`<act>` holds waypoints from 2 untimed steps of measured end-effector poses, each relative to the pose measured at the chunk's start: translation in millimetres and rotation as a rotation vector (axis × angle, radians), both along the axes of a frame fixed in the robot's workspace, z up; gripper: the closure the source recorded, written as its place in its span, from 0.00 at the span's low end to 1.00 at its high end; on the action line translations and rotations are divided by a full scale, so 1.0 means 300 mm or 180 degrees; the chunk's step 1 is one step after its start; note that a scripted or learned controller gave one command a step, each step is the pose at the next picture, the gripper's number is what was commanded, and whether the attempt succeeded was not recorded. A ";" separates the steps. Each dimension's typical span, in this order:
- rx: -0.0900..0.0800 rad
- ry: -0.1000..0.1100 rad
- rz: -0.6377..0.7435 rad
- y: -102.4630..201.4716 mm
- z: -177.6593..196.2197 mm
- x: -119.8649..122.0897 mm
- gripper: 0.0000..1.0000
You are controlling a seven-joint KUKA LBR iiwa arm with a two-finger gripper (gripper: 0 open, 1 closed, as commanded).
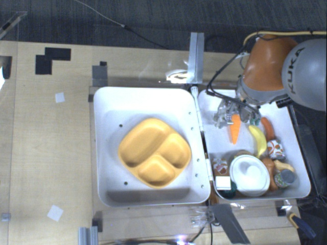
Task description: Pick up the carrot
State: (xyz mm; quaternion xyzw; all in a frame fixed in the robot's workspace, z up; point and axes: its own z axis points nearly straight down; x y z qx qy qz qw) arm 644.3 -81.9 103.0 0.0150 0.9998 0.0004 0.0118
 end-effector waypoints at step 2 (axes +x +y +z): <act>0.0017 0.0052 -0.1309 -0.021 0.154 -0.174 1.00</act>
